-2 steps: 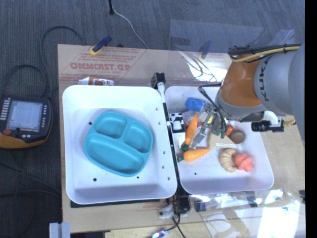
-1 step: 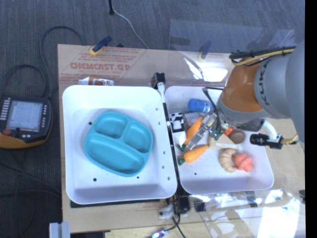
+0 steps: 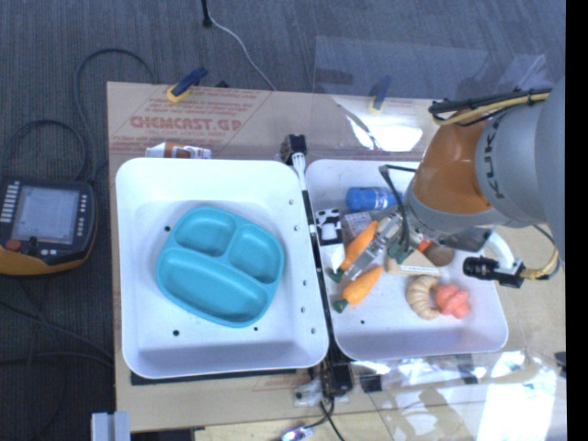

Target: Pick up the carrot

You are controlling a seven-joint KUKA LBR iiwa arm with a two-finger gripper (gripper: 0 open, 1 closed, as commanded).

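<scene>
The pincer (image 3: 390, 237) hangs low in the right bin (image 3: 478, 338), over the carrots; whether it is open or closed I cannot tell. The left bin (image 3: 138, 246) holds a blue divided tray (image 3: 220, 263). In the right bin lie a blue can (image 3: 367, 197), a bread roll (image 3: 424, 297), a pink toy (image 3: 450, 299) and two carrots: one carrot (image 3: 360, 283) beside a second carrot (image 3: 358, 243) just under the pincer. Likely light, stiff, smooth plastic; best taken across the thick middle, since the tapered ends would probably slip.

Orange carrot (image 3: 361, 285), turquoise tray (image 3: 220, 263)
</scene>
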